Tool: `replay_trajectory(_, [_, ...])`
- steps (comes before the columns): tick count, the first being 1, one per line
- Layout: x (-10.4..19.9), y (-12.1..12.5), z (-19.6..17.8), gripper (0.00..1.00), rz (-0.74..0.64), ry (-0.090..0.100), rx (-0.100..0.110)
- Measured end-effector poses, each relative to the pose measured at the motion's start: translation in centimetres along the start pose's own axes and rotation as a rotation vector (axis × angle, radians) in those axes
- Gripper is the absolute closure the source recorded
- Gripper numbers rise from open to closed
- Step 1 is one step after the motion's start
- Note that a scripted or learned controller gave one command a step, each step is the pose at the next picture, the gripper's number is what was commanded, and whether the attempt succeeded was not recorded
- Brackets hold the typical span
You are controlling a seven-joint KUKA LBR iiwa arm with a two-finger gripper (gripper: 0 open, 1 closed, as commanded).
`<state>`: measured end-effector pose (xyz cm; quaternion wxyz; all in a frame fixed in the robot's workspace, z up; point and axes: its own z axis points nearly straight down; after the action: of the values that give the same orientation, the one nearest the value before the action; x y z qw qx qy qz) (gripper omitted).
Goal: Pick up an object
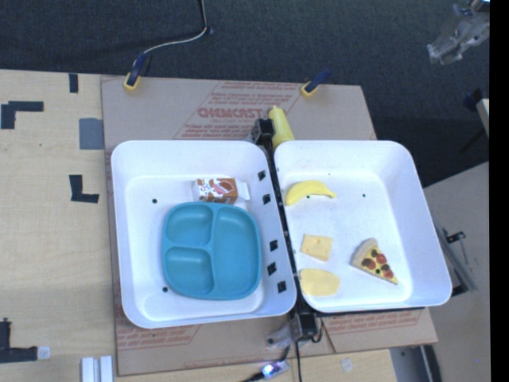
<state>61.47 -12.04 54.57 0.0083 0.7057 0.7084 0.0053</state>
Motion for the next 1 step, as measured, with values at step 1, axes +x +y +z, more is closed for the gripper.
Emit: replay_trajectory(1, [3.90, -3.17, 14.61, 1.00, 0.001, 0.007, 0.035])
